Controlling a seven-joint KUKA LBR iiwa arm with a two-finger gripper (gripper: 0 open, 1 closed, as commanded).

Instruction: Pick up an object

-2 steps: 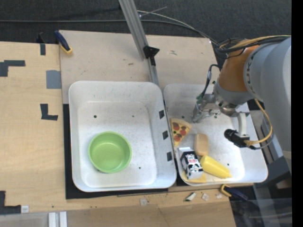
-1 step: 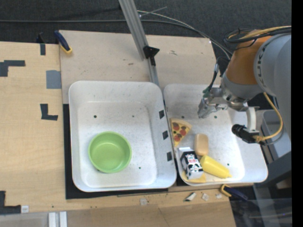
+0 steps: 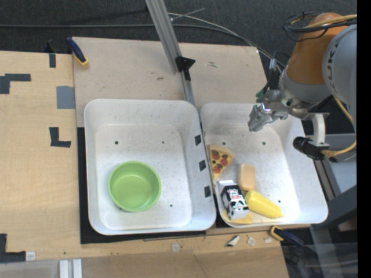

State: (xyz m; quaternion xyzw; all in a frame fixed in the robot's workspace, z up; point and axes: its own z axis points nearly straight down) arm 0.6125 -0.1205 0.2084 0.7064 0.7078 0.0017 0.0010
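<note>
The gripper [image 3: 257, 122] hangs over the far part of the right bin [image 3: 301, 172], near that bin's back wall, with the grey arm and its orange band reaching in from the right. Nothing shows between its fingers, but the view is too small and slanted to tell whether they are spread or closed. The things to pick lie together in the near left part of the same bin, well apart from the gripper: a toy pizza slice [image 3: 220, 158] closest to the dividing wall, a tan bread-like piece [image 3: 247, 176] just beside and below it, a yellow banana-like piece [image 3: 264, 205] near the front wall, and a small black-and-white carton [image 3: 234, 201] touching the yellow piece on its left. In the left bin [image 3: 104, 126] a green bowl [image 3: 134, 186] stands upright toward the front left.
</note>
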